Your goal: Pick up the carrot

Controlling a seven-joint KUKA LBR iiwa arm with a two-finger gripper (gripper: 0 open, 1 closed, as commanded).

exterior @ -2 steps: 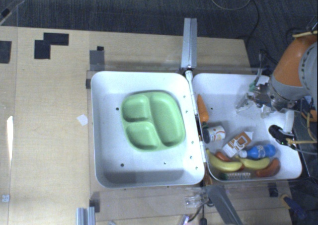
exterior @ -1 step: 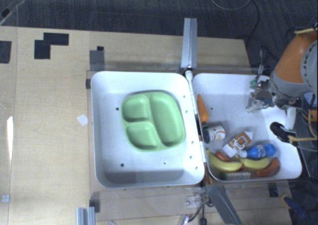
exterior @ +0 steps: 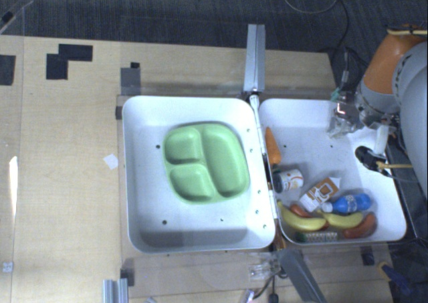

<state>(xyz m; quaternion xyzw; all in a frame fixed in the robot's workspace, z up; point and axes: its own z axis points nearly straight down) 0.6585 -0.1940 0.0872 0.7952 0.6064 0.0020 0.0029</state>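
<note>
An orange carrot (exterior: 271, 147) lies lengthwise against the left wall of the right bin (exterior: 304, 121). My gripper (exterior: 340, 123) hangs over the bin's back right corner, well to the right of the carrot and apart from it. Nothing shows in its grasp.
A green divided plate (exterior: 204, 161) fills the middle of the left bin (exterior: 144, 181). Along the right bin's front lie a small can (exterior: 289, 179), a white and brown carton (exterior: 319, 192), a blue bottle (exterior: 352, 203), two bananas (exterior: 305, 221) and a red item (exterior: 363, 227).
</note>
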